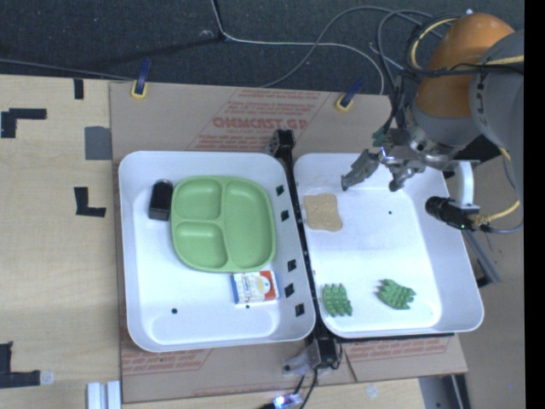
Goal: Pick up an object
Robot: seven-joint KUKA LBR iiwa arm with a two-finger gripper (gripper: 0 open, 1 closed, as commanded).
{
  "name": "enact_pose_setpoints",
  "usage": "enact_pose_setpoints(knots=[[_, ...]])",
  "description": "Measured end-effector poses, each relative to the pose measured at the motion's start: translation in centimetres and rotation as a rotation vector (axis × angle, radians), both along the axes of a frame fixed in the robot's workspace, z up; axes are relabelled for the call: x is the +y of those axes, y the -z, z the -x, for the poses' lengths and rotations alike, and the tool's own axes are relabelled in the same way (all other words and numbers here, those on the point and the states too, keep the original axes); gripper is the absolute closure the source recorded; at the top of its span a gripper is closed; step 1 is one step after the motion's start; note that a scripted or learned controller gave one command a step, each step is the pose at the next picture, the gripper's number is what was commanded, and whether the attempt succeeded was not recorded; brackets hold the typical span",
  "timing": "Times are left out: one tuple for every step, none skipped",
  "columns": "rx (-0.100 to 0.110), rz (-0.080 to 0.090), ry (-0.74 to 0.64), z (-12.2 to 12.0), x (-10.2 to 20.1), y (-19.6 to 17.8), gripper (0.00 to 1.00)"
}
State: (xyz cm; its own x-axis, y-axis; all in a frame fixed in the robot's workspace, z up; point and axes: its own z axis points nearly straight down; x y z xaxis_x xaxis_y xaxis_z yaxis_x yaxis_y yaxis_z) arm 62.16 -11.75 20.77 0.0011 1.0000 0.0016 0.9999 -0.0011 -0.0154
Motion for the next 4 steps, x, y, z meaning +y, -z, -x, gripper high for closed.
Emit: enact_pose_setpoints(knots=[[-0.014,0.001,-0.003,-0.3,0.0,-0.8,0.0],[-0.01,0.002,-0.002,-0.4,0.1,3.5,0.0],[-0.009,0.002,-0.003,0.5,0.9,9.0,0.0],[-0.016,0.003,-0.002,0.5,0.9,12.3,0.0]])
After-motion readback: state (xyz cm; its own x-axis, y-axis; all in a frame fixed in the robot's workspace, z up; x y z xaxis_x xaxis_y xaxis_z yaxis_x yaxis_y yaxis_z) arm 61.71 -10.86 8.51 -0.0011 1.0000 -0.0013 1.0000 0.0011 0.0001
